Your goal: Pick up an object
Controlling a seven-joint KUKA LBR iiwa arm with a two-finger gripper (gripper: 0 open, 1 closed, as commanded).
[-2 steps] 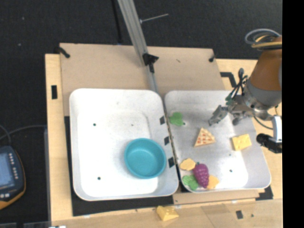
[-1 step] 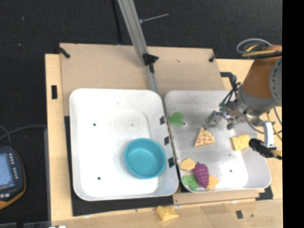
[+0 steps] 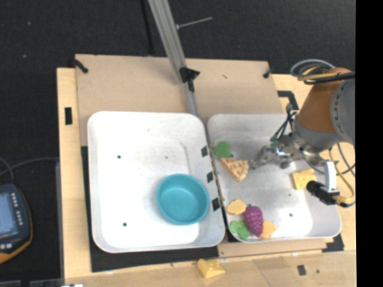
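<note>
One pizza-slice toy (image 3: 237, 169) lay just left of the gripper (image 3: 262, 158), whose open-or-closed state I could not tell.

Glossy plastic teal bowl (image 3: 181, 199) in a matt white bin (image 3: 119, 136).

A pale wooden bench (image 3: 69, 160) stands on dark carpet (image 3: 36, 23), with a grey metal pole (image 3: 167, 31) rising slantwise from its far edge.

Robot lab: bench (image 3: 137, 82) w/ two white bins (image 3: 119, 136), teach pendant (image 3: 12, 217).
</note>
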